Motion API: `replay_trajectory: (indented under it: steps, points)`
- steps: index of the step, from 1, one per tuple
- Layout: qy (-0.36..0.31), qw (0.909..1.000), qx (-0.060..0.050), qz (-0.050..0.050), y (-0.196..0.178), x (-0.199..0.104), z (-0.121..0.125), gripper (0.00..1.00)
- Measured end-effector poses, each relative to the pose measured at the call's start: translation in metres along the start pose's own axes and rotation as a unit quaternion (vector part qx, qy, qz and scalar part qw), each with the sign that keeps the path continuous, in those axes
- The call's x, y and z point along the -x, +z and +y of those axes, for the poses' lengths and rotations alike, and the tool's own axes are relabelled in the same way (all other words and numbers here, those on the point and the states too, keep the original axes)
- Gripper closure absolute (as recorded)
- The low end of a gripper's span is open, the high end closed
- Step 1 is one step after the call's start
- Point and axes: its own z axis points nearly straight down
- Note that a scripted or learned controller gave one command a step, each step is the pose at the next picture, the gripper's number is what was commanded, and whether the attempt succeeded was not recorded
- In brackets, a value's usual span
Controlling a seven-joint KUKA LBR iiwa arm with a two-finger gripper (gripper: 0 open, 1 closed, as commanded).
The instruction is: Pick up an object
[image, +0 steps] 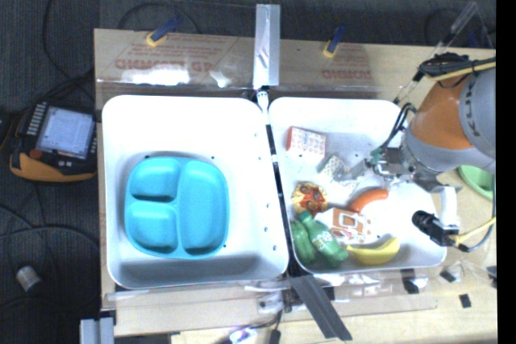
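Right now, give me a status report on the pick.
Gripper low in right bin, nothing seen held. Carrot just beside it. Banana, red box, green toy crowd nearby.

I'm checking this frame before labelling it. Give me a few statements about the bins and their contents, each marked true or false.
1. The blue tray lies in the left bin. True.
2. The banana lies in the left bin. False: it lies in the right bin, near the front edge.
3. The green item sits beside the banana. True.
4. The red-patterned box rests on the blue tray. False: it lies in the right bin, toward the back.
5. The arm reaches in from the left. False: it comes from the right.
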Motion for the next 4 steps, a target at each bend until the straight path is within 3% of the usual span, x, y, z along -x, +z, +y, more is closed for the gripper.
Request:
replay_trajectory:
  steps: [1,2,3,4]
  points:
    - [0.112,0.9937,0.000,0.008,-0.001,0.017,-0.028,0.00]
    - [0.299,0.9543,-0.008,-0.001,0.003,-0.013,-0.010,0.00]
    - [0.415,0.9096,-0.017,-0.006,-0.028,-0.012,0.013,0.00]
    - [0.545,0.8380,-0.018,-0.008,-0.046,0.027,-0.064,0.00]
